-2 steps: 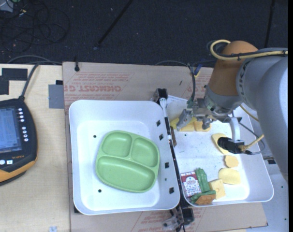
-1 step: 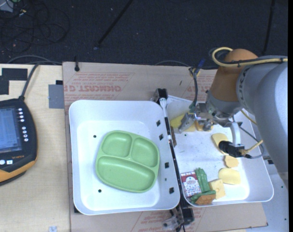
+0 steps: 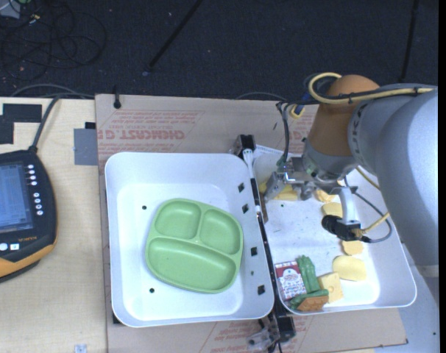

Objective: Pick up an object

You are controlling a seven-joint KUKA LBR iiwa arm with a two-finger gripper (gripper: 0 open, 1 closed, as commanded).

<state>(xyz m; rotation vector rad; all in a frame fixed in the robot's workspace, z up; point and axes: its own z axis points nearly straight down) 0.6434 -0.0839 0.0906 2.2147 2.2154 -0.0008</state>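
My gripper (image 3: 291, 181) reaches down into the far left part of the right bin (image 3: 400, 289), below the orange band of the arm. A yellow piece (image 3: 285, 194) lies right under it, touching or nearly touching it. More yellow pieces lie to the right (image 3: 331, 209) and toward the front (image 3: 352, 268). At the bin's front left lie a red and white packet (image 3: 288, 279) and a green stick-shaped item (image 3: 308, 273), with a brown bit (image 3: 311, 303) below them.
The left bin (image 3: 124, 197) holds a green divided plate (image 3: 196, 244) at its middle. A black clip rail (image 3: 254, 212) runs between the two bins. A control pendant (image 3: 17, 208) sits on the bench at far left.
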